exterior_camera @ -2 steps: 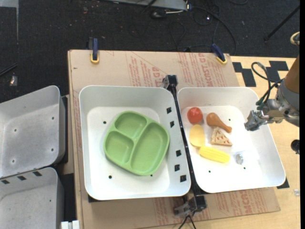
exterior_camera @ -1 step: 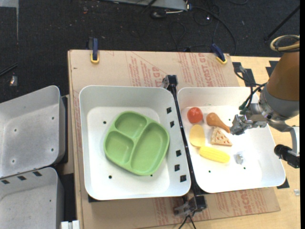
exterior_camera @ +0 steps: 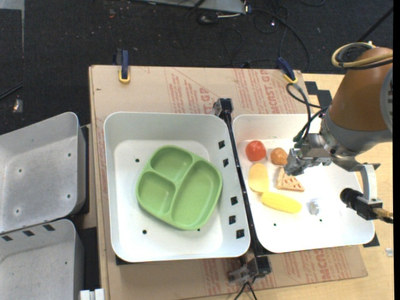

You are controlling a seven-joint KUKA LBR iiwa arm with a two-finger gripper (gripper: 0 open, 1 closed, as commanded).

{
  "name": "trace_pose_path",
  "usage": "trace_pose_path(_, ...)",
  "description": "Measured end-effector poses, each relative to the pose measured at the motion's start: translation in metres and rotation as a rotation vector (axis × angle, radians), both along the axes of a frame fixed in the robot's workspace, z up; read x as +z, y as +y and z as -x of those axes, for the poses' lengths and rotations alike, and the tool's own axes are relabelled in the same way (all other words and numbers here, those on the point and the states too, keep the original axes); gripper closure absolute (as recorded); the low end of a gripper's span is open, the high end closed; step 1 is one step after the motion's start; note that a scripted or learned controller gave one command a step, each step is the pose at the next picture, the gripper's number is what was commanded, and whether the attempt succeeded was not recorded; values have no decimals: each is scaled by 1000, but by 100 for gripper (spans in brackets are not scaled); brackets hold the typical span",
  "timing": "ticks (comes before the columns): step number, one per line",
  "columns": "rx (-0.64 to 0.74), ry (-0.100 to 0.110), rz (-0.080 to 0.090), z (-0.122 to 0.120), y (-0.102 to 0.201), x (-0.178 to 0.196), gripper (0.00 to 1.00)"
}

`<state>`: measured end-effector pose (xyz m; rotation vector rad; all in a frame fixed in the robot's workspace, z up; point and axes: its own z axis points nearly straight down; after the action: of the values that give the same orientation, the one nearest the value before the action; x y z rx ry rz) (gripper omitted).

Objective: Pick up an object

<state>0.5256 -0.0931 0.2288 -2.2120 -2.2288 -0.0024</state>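
Above the triangular cracker (exterior_camera: 291, 182), the metal pincer (exterior_camera: 295, 165); its state is unclear.

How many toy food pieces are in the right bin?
5: tomato, orange piece, pale yellow piece, cracker wedge, yellow corn-like piece. The gripper may hide more.

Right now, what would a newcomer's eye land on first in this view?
Probably the green tray, lying alone in the left bin. Next, the arm reaching in from the right, its gripper low over the right bin, just above the pizza slice, amid a tomato and corn.
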Motion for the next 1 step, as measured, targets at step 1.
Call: trace_pose_path(1,1,1,-1,9,56,8,100)
